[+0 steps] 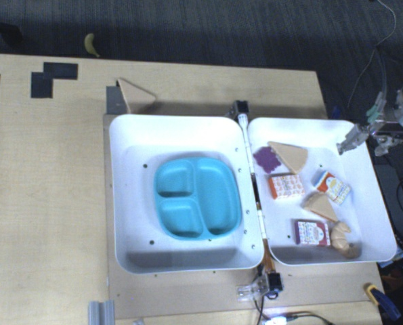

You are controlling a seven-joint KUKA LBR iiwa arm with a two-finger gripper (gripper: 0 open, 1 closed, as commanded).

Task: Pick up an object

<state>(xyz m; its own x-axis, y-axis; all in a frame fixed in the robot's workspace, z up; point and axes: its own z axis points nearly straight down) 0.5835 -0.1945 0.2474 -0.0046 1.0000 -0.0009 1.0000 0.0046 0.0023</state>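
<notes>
Over the right white bin's [385,217] far right corner hangs the grey two-finger gripper [350,143]; its grip state cannot be told. Nearest object, a small white-and-orange carton [332,187], lies toward the bin's middle.

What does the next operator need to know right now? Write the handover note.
Gripper: above the right bin's upper right corner, holding nothing; whether it is open or shut is not visible.
Right bin contents: purple piece and tan wedge at the upper left, red and white box below them, small carton mid-right, second tan wedge, dark red box and a tan lump near the front.
Left bin: blue divided tray.
Done: nothing picked.
Left: choose an object, descend, grasp, lift.
</notes>
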